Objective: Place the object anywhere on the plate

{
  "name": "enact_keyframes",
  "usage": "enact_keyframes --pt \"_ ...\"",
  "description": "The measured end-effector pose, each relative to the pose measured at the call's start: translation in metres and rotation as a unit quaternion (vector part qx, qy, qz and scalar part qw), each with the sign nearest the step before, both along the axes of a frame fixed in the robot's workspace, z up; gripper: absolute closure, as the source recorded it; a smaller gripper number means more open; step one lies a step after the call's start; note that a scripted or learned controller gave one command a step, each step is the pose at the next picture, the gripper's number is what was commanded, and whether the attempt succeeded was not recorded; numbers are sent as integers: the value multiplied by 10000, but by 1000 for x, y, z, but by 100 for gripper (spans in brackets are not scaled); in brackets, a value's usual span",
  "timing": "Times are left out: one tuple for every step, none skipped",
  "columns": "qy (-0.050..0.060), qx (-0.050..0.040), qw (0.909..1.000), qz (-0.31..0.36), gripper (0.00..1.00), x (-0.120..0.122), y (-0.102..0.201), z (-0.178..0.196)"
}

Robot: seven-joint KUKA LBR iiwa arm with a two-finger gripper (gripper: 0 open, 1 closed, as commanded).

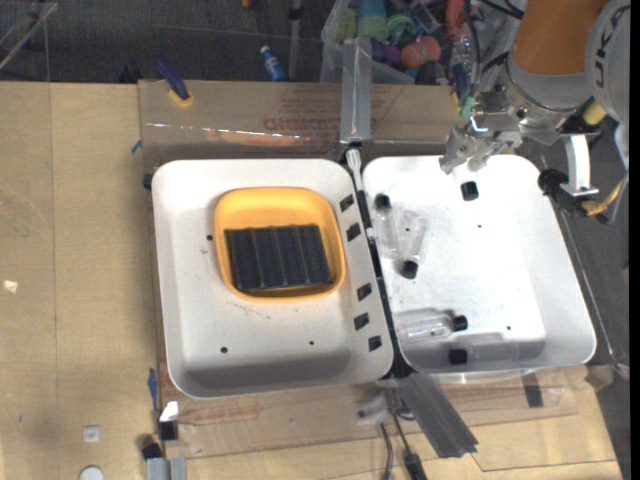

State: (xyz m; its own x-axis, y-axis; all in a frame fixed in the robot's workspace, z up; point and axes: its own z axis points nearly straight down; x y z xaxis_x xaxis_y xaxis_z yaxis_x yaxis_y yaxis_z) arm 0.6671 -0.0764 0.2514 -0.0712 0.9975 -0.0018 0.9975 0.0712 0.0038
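Note:
A yellow plate sits in the left bin. A dark ribbed rectangular object lies flat on the plate's middle. My gripper hangs over the far edge of the right bin, well away from the plate. A small black piece lies just below the gripper, on the bin floor or close above it.
In the right bin lie two clear plastic bottles with black caps, one near the divider and one toward the front. A crate of colourful toys stands behind the bins. The divider carries black clips.

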Motion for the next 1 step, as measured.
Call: enact_keyframes --pt "5 -2 9999 132 100 0 -4 18"
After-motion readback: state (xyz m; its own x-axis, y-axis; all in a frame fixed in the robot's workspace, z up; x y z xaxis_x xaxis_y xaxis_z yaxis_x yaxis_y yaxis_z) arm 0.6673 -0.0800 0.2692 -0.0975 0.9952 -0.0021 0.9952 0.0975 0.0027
